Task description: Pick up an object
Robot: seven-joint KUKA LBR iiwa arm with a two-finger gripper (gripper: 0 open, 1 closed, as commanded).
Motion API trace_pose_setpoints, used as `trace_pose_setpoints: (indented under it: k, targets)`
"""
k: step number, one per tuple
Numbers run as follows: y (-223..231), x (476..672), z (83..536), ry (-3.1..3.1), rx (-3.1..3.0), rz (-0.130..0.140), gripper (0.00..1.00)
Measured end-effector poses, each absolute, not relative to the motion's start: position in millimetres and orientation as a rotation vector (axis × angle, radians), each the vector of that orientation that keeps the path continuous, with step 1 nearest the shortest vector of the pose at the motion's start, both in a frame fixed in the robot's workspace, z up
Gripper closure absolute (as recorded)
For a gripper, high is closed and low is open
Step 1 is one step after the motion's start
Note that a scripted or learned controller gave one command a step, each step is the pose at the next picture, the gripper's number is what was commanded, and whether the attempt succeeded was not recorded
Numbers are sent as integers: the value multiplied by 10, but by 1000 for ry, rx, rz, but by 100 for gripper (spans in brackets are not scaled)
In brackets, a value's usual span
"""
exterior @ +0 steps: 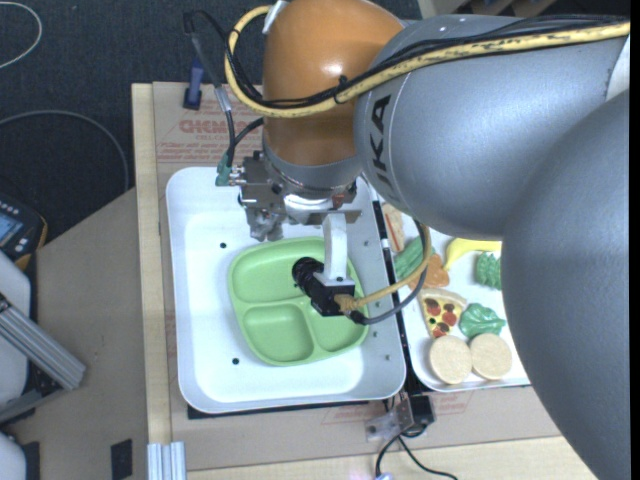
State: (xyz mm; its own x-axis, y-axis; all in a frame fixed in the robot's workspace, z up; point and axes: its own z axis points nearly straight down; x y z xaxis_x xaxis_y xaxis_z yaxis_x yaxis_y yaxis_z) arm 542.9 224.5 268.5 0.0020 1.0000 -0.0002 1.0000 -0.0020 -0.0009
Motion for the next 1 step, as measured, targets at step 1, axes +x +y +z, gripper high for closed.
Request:
trace_pose_setpoints:
  k: [1]
  targets:
    - [2247, 5305, 4384, -2229, -2223, -29, 100]
